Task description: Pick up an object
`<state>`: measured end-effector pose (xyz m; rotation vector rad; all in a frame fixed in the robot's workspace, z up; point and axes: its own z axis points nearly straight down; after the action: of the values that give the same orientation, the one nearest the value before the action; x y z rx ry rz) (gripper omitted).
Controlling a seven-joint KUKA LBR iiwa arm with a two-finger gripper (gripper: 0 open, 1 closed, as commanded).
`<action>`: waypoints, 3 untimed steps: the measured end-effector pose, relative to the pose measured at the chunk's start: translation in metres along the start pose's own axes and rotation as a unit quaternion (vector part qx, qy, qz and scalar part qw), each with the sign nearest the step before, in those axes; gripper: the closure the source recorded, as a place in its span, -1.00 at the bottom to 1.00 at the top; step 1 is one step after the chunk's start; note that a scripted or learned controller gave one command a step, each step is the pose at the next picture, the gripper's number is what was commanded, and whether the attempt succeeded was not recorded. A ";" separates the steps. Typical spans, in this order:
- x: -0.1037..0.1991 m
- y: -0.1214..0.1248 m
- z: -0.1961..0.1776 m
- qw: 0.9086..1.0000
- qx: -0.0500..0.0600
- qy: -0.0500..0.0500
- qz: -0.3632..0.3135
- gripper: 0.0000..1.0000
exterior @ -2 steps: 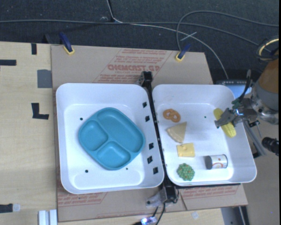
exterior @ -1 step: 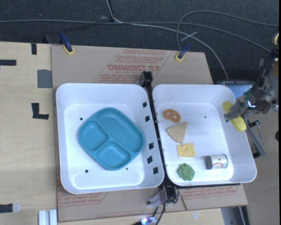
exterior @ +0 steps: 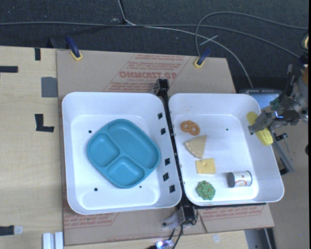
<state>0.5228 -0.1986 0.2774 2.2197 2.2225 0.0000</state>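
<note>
Pale wooden bench under a printed cardboard sheet [exterior: 145, 71], two white bins side by side; the gripper [exterior: 262, 126] hangs over the right bin's [exterior: 217, 104] far-right rim, and whether it is clenched or released cannot be told; yellow patches show at its tip, and whether they belong to it or to some object is unclear. Five small objects lie in that bin, all toward the divider from the gripper: a brown pretzel [exterior: 189, 127] farthest across, a tan wedge [exterior: 196, 147], a yellow square [exterior: 205, 166] and a green clump [exterior: 206, 190] lower in view; nearest below the gripper, a small white can [exterior: 239, 179] lies on its side, long axis across the bin, dark end toward the divider. Bare white floor separates the gripper from them. A blue divided plate [exterior: 123, 152] sits in the left bin [exterior: 72, 139], well apart.
</note>
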 end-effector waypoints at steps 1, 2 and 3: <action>0.049 0.007 0.018 1.000 0.001 0.001 -0.002 1.00; 0.104 0.017 0.034 1.000 0.001 0.001 -0.003 1.00; 0.153 0.023 0.030 1.000 0.001 0.001 -0.003 1.00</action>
<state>0.5452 -0.0452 0.2477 2.2151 2.2302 0.0006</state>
